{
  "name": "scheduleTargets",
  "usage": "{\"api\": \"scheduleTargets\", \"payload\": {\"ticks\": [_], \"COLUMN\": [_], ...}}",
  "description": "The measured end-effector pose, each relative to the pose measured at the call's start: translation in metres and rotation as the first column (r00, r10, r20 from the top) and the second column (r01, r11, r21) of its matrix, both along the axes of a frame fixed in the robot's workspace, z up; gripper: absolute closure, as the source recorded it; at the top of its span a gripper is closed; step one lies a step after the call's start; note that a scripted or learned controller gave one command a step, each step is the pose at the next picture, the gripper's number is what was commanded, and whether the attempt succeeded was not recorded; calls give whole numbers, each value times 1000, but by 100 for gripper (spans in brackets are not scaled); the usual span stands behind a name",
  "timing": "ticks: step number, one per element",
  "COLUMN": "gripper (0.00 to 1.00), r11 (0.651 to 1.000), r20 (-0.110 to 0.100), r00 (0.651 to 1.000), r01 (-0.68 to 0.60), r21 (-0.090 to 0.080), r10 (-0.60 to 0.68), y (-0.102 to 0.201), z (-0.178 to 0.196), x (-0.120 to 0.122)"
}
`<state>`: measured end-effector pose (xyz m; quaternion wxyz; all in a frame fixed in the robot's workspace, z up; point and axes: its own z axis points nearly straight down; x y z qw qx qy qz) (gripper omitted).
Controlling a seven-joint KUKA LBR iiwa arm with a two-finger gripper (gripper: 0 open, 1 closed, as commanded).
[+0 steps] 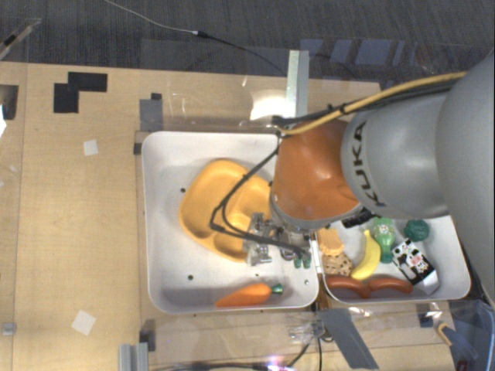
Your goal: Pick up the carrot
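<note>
The carrot [246, 295], orange with a small green top at its right end, lies along the front wall of the left bin [158, 207]. My gripper [274, 250] hangs over the right part of that bin, just behind and slightly right of the carrot, under the orange wrist band. The arm's bulk covers the fingertips. Nothing shows between the gripper and the carrot but bare bin floor.
A yellow bowl-like object [213, 207] lies in the middle of the left bin, partly under the arm. The right bin [456, 284] holds a banana [368, 260], a sausage [371, 287], a cracker-like piece [334, 252], green toys and a black-and-white cow figure [412, 261].
</note>
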<state>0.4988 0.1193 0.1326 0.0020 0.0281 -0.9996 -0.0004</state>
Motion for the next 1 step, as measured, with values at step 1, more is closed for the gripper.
{"api": "scheduleTargets", "payload": {"ticks": [1], "gripper": [100], "r11": [999], "r20": [15], "r00": [999], "r01": [39], "r21": [3], "r10": [-39], "y": [9], "z": [38], "x": [60]}}
